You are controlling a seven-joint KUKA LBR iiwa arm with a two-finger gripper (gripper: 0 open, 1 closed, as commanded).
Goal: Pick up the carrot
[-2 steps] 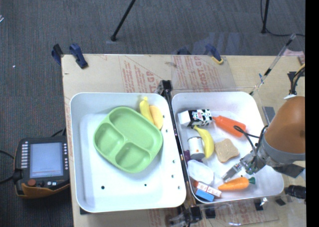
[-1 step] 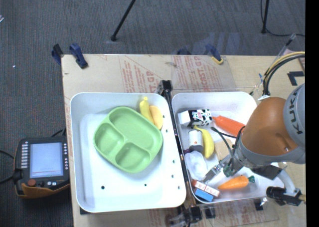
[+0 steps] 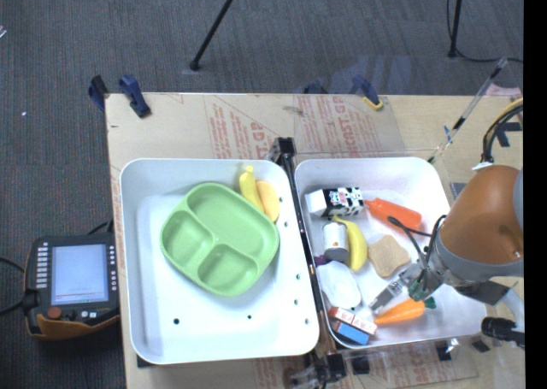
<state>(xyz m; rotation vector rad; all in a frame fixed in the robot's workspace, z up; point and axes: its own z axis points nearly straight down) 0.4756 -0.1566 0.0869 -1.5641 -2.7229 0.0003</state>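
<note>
The gripper (image 3: pixel 402 287) was seen at the lower right of the frame, reaching down into the right bin (image 3: pixel 427 175) from beneath the orange band (image 3: pixel 487 212) of the arm. Its two fingers (image 3: pixel 386 295) were seen slanting down toward the lower left, held slightly apart, with no object visibly clamped between them. Their tips were placed just above and beside the thick end of a carrot (image 3: pixel 400 313), which lay nearly flat along the lower edge of the right bin, its green stub (image 3: pixel 426 301) pointed to the right; whether the fingers actually touched it could not be told.

A second carrot-like orange piece (image 3: pixel 395 210) was seen in the upper part of the same bin, well apart from the gripper. Near it, a black-and-white carton (image 3: pixel 345 200) was lying, and below that a banana (image 3: pixel 354 243) was found beside a tan slice of bread (image 3: pixel 389 255). A white rounded object (image 3: pixel 340 285) and a red, white and blue box (image 3: pixel 352 324) were placed at the lower left of that bin.

In the left bin (image 3: pixel 141 208), a green divided plate (image 3: pixel 220 238) was set, with two yellow pieces (image 3: pixel 259 194) at its upper right rim.
</note>
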